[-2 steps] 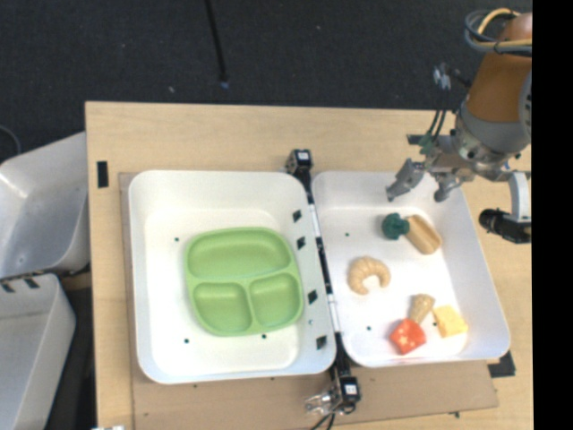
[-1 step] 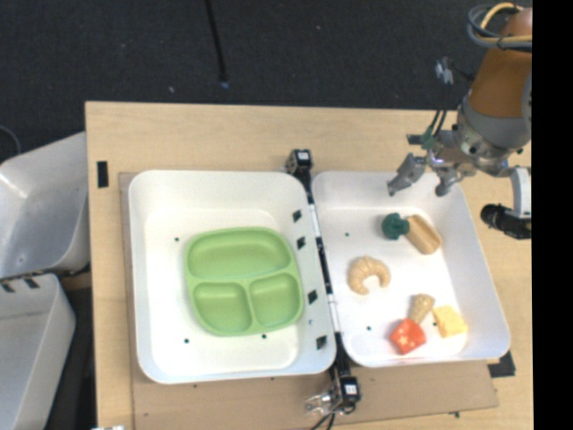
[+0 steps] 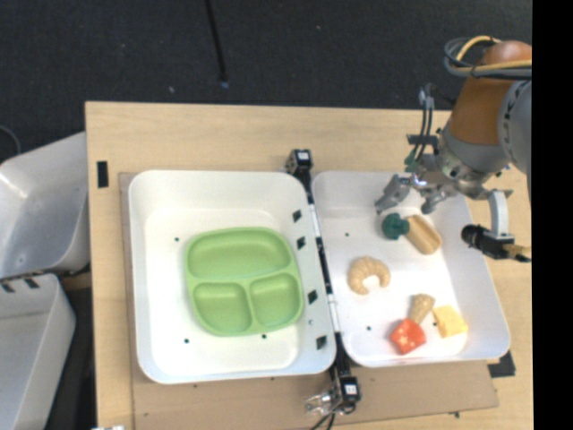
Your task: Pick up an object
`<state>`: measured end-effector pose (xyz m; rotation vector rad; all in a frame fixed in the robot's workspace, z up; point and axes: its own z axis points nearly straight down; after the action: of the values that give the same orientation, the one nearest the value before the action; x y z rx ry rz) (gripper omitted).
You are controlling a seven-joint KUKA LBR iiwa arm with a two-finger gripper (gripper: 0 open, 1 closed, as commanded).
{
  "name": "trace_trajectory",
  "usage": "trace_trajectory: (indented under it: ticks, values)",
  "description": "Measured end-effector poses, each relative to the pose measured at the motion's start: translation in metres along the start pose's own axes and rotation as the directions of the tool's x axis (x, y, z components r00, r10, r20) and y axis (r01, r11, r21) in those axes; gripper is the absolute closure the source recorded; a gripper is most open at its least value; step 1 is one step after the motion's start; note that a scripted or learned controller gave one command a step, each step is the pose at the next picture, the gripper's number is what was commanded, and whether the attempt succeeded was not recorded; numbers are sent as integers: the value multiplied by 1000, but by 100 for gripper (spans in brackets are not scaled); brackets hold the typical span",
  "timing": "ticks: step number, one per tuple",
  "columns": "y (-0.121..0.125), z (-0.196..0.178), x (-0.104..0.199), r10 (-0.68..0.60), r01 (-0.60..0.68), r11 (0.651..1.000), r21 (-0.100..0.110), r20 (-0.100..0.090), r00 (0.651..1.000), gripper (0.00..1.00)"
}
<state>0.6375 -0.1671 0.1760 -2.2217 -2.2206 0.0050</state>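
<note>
Camera view is showing the grey arm with its orange band reaching in from the right, its two-finger gripper (image 3: 412, 196) hanging over the far part of the right-hand shallow white bin (image 3: 351, 330). Its two metal fingers (image 3: 391, 193) are splayed apart with nothing between them, so the hand is standing released, apparently poised for a grasp not yet made. Just below the fingertips, a small dark green rounded piece (image 3: 395, 227) is lying touching a tan bread-roll-shaped toy (image 3: 423, 235); these two look like the likeliest targets, and their contact may be making a clean grip on either one harder. Nearer the middle, a pale croissant-shaped toy (image 3: 368, 274) is resting apart. Toward the near edge, a red block (image 3: 407, 336), a small tan lump (image 3: 422, 307) and a yellow wedge (image 3: 449, 322) are clustering closely. In the left-hand white bin (image 3: 152, 339), a light green divided plastic tray (image 3: 243, 279) is sitting well apart from the arm.
</note>
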Motion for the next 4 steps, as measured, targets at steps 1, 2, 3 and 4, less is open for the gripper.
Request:
trace_trajectory:
  ticks: [1, 2, 3, 4]
  values:
    - [9, 47, 1, -3, 3, 1000, -1, 0, 1000, 0]
    - [9, 75, -1, -2, 2, 1000, -4, 1, 1000, 0]
    - [10, 63, -2, -2, 2, 1000, -8, 3, 1000, 100]
    - [8, 18, -1, -1, 1, 1000, -8, -1, 1000, 100]
